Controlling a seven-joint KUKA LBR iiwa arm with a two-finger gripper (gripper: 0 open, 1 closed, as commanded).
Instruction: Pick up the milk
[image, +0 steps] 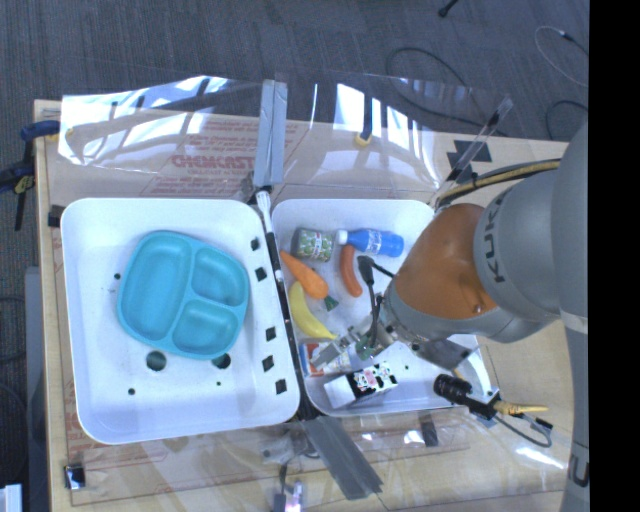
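My pincer (362, 347) hangs low in the right bin (440, 402), and from this angle I cannot tell its state. The milk (368, 383) lies just below it, close against the bin's near wall: a small carton with black cow patches, tipped on its side. I judge it light and fairly stiff, though cardboard faces will give under a hard squeeze and may be slick, so I would take it across its narrower flat sides, near the middle.

Just left of my pincer a banana (308, 314) lies close, with a carrot (305, 274) beyond it. A sausage (350, 272) lies just above, and farther up a green can (313, 244) and a blue bottle (372, 241). The banana and the near wall crowd the carton most. Well to the left, the other bin (90, 330) holds a blue tray (185, 293).
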